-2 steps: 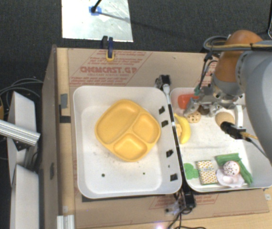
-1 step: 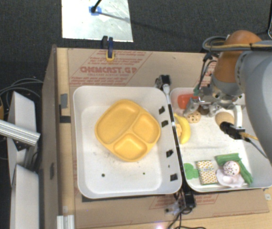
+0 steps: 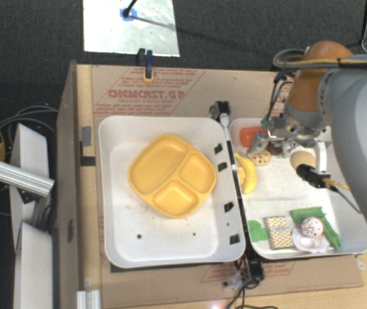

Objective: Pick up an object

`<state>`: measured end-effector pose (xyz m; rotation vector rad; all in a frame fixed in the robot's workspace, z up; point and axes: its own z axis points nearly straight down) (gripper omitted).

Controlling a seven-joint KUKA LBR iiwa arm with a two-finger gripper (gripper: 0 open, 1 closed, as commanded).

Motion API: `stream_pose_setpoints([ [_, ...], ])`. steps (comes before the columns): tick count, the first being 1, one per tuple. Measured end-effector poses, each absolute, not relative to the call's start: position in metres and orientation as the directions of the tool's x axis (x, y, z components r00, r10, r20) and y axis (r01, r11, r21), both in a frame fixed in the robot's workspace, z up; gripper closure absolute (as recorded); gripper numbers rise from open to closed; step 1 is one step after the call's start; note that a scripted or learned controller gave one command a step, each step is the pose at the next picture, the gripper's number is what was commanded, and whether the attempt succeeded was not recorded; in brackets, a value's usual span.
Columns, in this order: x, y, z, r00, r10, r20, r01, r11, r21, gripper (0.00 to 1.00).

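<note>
My gripper (image 3: 268,143) hangs low over the far left part of the right bin (image 3: 357,240). A brown cookie (image 3: 261,159) lies just below it and a red object (image 3: 248,136) just to its left, partly hidden by the gripper. A yellow banana (image 3: 246,174) rests along the bin's left wall. To the right of the gripper sits a round tan piece (image 3: 302,157). Whether anything is held between the jaws is hidden from this angle.
At the right bin's near end lie a green flat piece (image 3: 256,229), a patterned cracker (image 3: 277,232), a speckled white ball (image 3: 311,226) and a green pod (image 3: 317,215). A yellow divided plate (image 3: 172,174) sits in the left bin (image 3: 122,237).
</note>
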<state>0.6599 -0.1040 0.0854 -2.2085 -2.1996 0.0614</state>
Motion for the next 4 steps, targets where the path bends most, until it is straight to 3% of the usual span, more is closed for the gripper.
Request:
stream_pose_setpoints([
  [1, 0.66, -0.102, 0.085, 0.005, 1.0, -0.014, 0.999, -0.006, -0.045, 0.0],
  [2, 0.66, -0.105, 0.085, 0.005, 1.0, -0.003, 0.999, -0.005, -0.046, 0.0],
  [3, 0.662, -0.128, 0.088, -0.002, 1.0, 0.002, 1.0, 0.002, -0.031, 0.0],
  [4, 0.668, -0.132, 0.119, -0.002, 1.0, 0.0, 1.0, 0.002, -0.004, 0.0],
])
